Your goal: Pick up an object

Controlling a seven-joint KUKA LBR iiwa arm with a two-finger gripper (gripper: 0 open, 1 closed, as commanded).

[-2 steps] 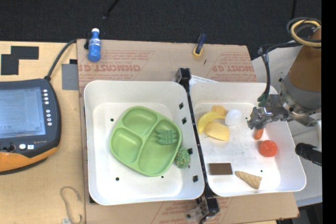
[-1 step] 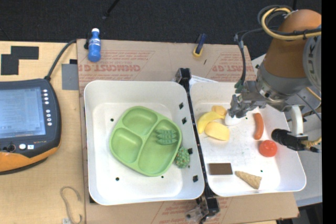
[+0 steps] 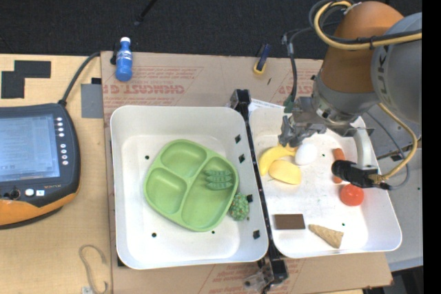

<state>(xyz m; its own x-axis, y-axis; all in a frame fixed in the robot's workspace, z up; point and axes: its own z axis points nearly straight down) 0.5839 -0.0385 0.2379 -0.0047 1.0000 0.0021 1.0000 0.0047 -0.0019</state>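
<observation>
Grey jaws (image 3: 295,136) low in right bin (image 3: 386,234), tips over white egg-shaped object (image 3: 305,153) beside yellow pieces (image 3: 281,166); I can't tell their opening. Wrist points down-left, orange band above, arm entering from right.

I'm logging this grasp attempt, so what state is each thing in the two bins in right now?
Green divided plate: flat in the left bin, right way up.
Green toy: lying on the plate.
Small green item: at the plate's edge.
Yellow pieces: lying in the right bin, below the hand.
White egg: beside the hand.
Red ball: resting loose.
Brown block: lying flat.
Tan wedge: lying flat.
</observation>
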